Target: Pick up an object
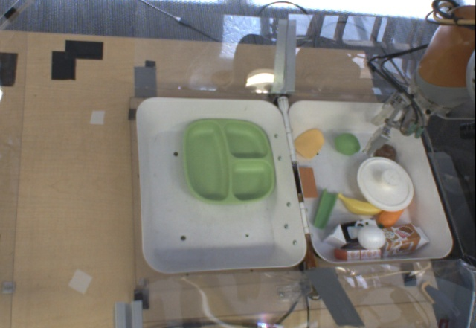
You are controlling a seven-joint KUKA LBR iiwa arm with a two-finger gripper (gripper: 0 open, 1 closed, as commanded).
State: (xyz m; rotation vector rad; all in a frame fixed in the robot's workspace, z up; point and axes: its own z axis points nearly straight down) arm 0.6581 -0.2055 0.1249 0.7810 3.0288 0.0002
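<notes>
The right bin (439, 204) holds several toy objects. Among them are a yellow-orange piece (309, 142), a green ball (346, 143), a white round lid (384, 182), a banana (361, 205) and a green vegetable (325, 207). There is also an orange-brown block (308, 182), an orange fruit (390, 216) and a small carton (401, 239). My gripper (388, 128) hangs over the bin's far right part, just above a small brown object (385, 149). I see nothing held in it.
The left bin (160, 193) holds a green divided plate (228, 159). A metal divider (292, 170) runs between the bins. Cables (387, 66) trail beside the orange-banded arm (446, 55) at the right.
</notes>
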